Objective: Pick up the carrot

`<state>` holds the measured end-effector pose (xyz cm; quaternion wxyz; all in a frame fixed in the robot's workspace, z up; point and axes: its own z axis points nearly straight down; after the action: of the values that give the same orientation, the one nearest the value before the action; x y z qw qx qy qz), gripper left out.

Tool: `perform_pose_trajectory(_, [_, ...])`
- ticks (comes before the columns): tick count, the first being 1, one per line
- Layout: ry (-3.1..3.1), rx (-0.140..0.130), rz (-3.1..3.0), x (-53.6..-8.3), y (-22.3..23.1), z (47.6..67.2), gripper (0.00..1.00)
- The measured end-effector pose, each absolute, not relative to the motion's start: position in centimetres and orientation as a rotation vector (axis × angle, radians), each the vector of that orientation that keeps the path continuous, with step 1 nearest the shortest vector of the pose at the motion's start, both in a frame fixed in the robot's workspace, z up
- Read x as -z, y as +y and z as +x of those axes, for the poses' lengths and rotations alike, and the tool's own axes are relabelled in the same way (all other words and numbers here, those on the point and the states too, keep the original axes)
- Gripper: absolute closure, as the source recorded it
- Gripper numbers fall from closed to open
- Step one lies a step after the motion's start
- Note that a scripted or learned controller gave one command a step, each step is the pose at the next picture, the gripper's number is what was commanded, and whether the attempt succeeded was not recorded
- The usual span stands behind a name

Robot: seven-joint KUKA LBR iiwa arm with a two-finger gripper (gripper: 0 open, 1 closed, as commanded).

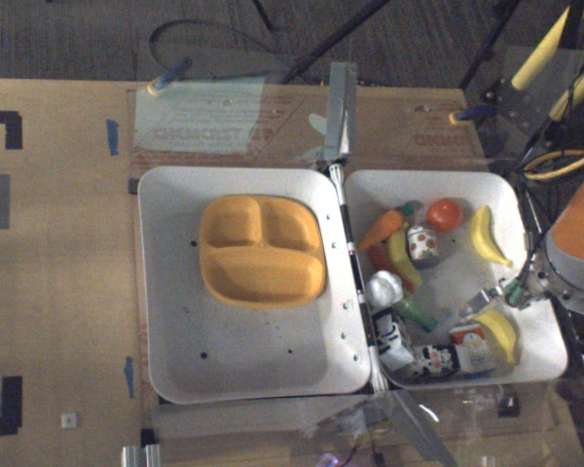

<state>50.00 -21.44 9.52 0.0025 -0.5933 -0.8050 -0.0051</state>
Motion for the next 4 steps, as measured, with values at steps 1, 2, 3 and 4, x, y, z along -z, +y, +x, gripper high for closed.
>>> perform_pose_trajectory(1, [-2.527,0.007,-1.873,-10.5,-21.9,50.0,1.0])
perform_pose_trajectory(2, [-2.478,0.002,-1.937,-27.9,-15.9,51.5,1.0])
perform_pose_trajectory(3, [-2.32,0.001,-2.125,-24.4,-16.8,57.7,1.0])
perform_pose_trajectory(4, [-2.223,0.001,-2.224,-33.5,-16.5,54.9,1.0])
